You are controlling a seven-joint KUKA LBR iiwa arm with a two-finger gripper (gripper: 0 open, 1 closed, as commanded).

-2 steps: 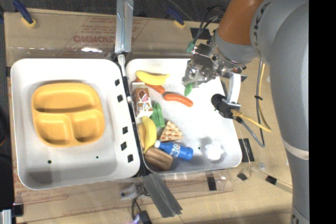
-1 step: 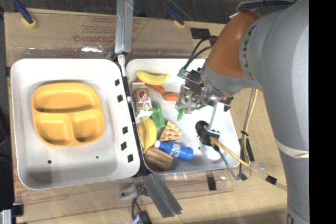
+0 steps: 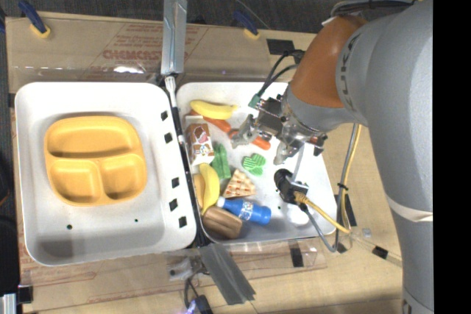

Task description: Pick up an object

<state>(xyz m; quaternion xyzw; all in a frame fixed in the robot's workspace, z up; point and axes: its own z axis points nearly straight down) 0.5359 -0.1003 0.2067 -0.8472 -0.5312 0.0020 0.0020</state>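
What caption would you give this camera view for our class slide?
Grey arm lowers its hand over a right bin of toy food; a yellow tray sits in the left bin.

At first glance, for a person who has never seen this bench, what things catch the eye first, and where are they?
The big grey arm with its orange band reaches in from the right, and its gripper hangs over the right bin. That bin holds a crowd of toy food along its left side, such as a banana, a pizza slice and a blue bottle. In the left bin lies one yellow divided tray.
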